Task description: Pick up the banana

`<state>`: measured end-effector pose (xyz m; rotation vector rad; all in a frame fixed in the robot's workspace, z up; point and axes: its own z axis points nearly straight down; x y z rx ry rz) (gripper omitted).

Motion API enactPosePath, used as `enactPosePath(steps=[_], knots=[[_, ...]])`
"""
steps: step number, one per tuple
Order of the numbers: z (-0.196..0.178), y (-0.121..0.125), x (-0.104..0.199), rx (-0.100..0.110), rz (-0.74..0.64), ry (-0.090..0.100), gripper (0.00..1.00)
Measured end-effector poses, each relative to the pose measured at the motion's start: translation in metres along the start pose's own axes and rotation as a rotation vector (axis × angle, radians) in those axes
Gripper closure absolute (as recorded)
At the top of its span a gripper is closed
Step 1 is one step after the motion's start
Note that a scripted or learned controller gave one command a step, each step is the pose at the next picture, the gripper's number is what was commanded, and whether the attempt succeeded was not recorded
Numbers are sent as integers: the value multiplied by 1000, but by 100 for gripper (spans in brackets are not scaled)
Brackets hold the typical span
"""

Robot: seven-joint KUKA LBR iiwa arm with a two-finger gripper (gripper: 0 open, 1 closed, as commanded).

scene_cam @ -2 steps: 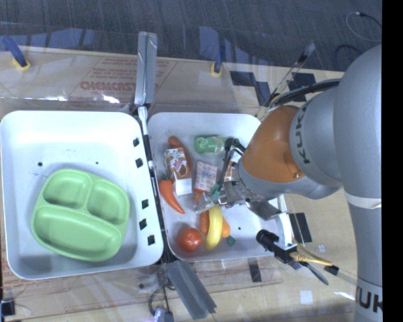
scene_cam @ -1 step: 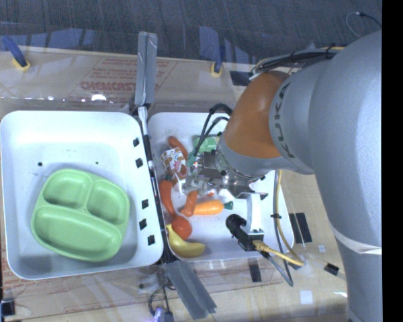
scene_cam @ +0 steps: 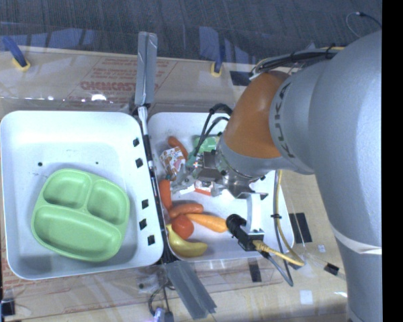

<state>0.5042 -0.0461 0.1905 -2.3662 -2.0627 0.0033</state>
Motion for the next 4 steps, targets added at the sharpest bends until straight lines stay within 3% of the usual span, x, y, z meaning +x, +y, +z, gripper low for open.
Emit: enactPosePath(steps=[1,2,3,4], knots=[[86,-11,-51,-1,-16,2,0],[86,-11,-51,-1,-16,2,0],[0,-24,-30,1,-154,1,0],[100,-13,-113,1,-48,1,0]])
